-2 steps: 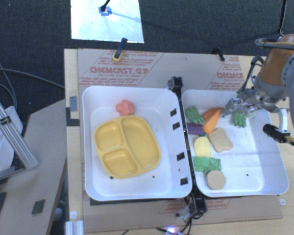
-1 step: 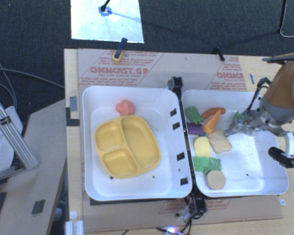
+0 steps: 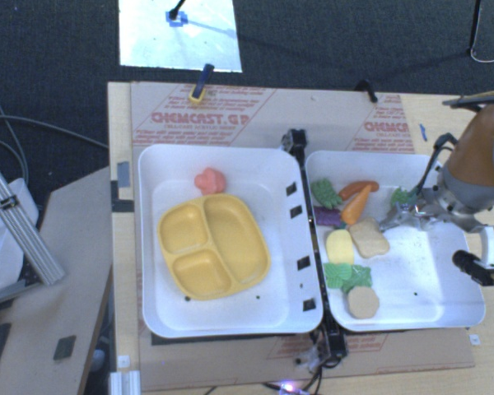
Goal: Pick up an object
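Camera view had the gripper point(image 3: 393, 216) low at centre-right, over the right bin point(image 3: 445, 307), beside toy bread point(image 3: 368, 239), prob. lining up a pick. Couldn't tell jaws' state.

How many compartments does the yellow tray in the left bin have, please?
3. The yellow tray has one compartment at its upper left, a long one along its right side, and one at the bottom. None looks hidden.
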Tool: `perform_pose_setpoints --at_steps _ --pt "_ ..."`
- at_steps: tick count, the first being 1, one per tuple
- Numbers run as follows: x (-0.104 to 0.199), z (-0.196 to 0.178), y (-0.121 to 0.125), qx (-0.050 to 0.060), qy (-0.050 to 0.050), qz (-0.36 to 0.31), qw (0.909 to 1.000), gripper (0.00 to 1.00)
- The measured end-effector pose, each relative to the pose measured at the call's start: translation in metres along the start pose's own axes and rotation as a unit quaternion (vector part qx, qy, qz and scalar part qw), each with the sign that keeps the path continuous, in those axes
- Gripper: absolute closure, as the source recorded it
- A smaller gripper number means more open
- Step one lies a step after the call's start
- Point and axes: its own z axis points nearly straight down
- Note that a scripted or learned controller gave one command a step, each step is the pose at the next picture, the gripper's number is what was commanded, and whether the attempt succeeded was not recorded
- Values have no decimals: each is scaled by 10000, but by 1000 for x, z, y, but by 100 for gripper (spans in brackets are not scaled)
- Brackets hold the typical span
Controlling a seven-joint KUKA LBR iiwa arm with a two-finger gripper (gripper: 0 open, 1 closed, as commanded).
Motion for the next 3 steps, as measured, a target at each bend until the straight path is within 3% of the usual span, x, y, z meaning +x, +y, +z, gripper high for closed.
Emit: perform_pose_setpoints --at_steps 1,2,3 --pt "0 -30 12 -17 -3 -15 10000 0" --pt "0 -43 -56 15 8 14 10000 0" --pt "52 2 -99 20 19 -5 10000 0"
